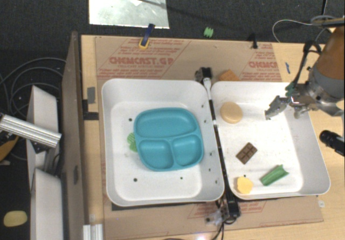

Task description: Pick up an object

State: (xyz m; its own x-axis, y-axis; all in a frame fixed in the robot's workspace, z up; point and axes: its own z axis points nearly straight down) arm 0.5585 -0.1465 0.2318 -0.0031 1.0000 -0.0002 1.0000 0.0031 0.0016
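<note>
Camera view: your two bins, with the arm over the right one's far right side.

In the left bin [116, 125] you see a blue divided tray [168, 137] near the middle, with a green piece [131, 140] peeking out at its left edge. In the right bin [310, 147] a round tan object [232, 112] sits near the far left corner, a brown chocolate square [247, 152] lies mid-floor, a yellow piece [244, 185] rests in the near left corner, and a green object [273, 175] lies just right of it. The gripper [274, 108] hovers near the far right corner; you cannot tell how wide it stands, and nothing is visibly held.
</note>
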